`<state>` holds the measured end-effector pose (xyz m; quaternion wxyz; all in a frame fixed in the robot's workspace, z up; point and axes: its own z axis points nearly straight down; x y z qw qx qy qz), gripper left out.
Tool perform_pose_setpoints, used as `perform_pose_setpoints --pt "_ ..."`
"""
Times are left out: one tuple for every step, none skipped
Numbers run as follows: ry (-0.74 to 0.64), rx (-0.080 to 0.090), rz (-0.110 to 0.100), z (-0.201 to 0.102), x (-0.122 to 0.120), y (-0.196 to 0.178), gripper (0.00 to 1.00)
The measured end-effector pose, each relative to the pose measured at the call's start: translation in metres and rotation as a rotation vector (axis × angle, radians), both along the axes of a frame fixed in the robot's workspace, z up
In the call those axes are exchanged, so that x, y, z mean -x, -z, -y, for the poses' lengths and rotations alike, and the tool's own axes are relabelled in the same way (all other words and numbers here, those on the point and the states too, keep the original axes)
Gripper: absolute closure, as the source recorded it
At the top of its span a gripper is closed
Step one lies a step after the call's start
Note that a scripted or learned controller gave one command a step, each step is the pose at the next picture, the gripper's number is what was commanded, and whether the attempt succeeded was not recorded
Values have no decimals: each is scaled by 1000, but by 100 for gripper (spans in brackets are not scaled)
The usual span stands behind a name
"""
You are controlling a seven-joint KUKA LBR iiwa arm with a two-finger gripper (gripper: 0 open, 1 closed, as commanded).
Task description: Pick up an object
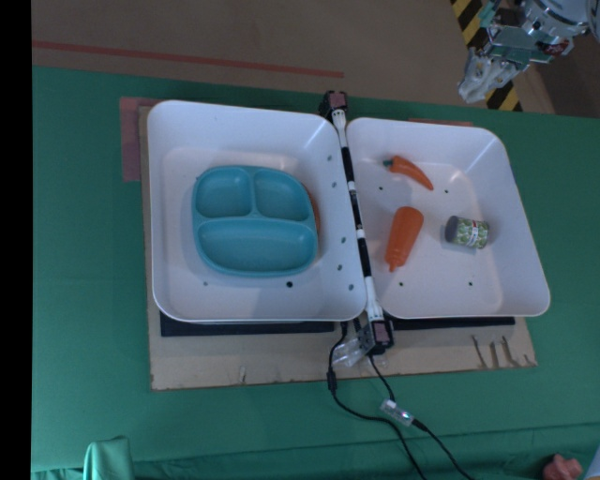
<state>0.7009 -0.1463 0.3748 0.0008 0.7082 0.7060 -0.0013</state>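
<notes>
Up in the far right corner the pale two-finger gripper [480, 80] hangs over the bench edge, outside the bins, with most of the arm cut off by the picture's border; its tips blur together against the yellow-and-black striped floor tape [478, 28], so I cannot tell how the tool is set.

Below and a little left of it lies the right-hand shallow white plastic bin [525, 281]. Nearest the tool is a small orange toy carrot [411, 171], its long axis slanting, green end away from the tool. Further down is an orange plastic squeeze bottle [404, 237] lying on its side, long axis nearly up-and-down in the view, its narrow tip pointing away from the tool. Just beside it, apart, sits a small green-labelled can [467, 232] on its side; the label is too small to read.

Well left of the tool, the other white bin [169, 131] holds a teal three-section plate [253, 221].
</notes>
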Motion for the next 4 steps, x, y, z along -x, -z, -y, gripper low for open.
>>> perform_pose_setpoints --pt "0 0 0 -10 0 6 100" --pt "1 1 1 42 0 24 100" --pt "0 1 2 41 0 17 100" --pt "0 0 3 41 0 -9 100"
